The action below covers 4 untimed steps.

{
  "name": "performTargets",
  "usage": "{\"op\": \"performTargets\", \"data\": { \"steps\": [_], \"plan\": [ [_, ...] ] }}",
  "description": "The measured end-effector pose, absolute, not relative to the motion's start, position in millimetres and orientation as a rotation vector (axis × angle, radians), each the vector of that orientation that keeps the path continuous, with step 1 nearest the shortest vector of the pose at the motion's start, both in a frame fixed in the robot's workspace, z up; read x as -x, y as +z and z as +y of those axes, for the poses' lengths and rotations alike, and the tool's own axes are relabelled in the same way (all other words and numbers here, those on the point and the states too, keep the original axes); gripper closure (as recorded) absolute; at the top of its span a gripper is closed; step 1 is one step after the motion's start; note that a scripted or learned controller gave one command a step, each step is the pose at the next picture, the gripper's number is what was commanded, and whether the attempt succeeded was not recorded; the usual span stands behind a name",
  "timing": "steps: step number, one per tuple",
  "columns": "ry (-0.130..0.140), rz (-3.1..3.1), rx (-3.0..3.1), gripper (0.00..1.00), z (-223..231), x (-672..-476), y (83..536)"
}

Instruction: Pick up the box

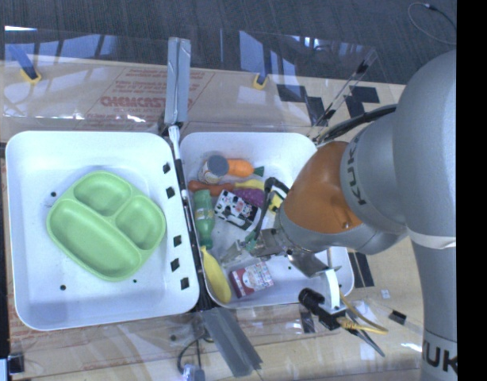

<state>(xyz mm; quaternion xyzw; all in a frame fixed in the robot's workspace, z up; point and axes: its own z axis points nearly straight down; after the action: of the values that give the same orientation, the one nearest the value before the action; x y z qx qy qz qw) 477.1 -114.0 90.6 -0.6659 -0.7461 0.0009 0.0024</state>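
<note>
In the right bin [331, 145], the box [235, 207] lies among crowded toys; the gripper [263, 244] hovers beside it, grip state unclear, and may snag the neighbouring banana [214, 276].

two bins sit side by side on the worktop [85, 348]. the left bin [29, 292] holds a divided plate [105, 225]. the right bin [197, 145] holds a heap: a box [235, 207] in the middle, a bottle [204, 213] left of it, a banana [214, 275] nearer the front, a packet [251, 279] beside the banana.
</note>
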Motion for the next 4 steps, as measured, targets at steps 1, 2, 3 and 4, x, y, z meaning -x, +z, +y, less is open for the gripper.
{"op": "performTargets", "data": {
  "steps": [1,2,3,4],
  "plan": [
    [0.001,-2.376,2.054,0.00,-147,-476.2,91],
    [0.001,-2.376,2.054,0.00,-147,-476.2,91],
    [0.002,-2.459,1.946,0.00,-126,-475.8,91],
    [0.002,-2.459,1.947,0.00,-126,-475.7,91]
  ]
}}
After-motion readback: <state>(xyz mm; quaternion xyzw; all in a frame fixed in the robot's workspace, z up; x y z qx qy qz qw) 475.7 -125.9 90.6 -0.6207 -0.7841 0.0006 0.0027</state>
